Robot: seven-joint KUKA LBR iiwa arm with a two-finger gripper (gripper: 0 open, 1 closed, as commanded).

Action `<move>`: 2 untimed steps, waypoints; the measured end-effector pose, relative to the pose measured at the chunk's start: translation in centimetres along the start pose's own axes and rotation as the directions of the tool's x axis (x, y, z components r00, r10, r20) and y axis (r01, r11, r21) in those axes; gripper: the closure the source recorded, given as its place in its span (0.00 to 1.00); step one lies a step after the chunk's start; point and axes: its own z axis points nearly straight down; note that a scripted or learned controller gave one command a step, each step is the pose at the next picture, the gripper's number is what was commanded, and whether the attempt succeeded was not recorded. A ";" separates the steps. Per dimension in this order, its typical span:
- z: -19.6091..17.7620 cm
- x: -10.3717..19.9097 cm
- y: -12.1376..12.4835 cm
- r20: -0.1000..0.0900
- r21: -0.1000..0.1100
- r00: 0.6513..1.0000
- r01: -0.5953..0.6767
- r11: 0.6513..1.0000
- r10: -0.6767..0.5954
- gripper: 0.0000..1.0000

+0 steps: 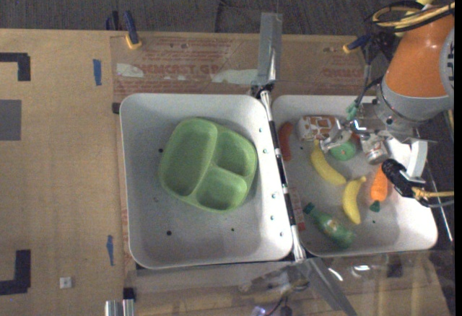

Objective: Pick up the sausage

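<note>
Sausage (286,141): lying lengthwise at the far left of the right bin (404,239), just beside the wall that is dividing the two bins; nothing is touching it.
Gripper (351,135): hanging over the far middle of the right bin, close above a small green item (344,151) and beside a printed packet (318,126); I cannot tell how far it is open, and no object is showing in its grasp.
Arm (417,66): reaching in from the right, its orange band sitting over the bin's far right corner.
Room round the sausage: a bare strip of bin floor is lying between it and the packet; the wall is crowding its left side.
Right bin, other things: two bananas, one (326,167) slanting in the middle and one (352,198) nearer and to the right; a carrot (379,187) to the right of them; a green bottle (330,225) lying near the front edge.
Left bin (144,163): carrying a green divided plate (208,162) near its centre, with open white floor running round it on all sides.
Tabletop (58,163): brown board stretching to the left of the bins, marked with blue and black tape.
</note>
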 end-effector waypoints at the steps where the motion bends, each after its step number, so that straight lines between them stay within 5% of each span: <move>1: -12.8 6.3 7.9 0.004 -0.005 0.951 0.310 0.951 -0.310 0.00; 2: -3.3 6.5 -0.7 0.001 0.000 0.998 0.060 0.998 -0.060 0.00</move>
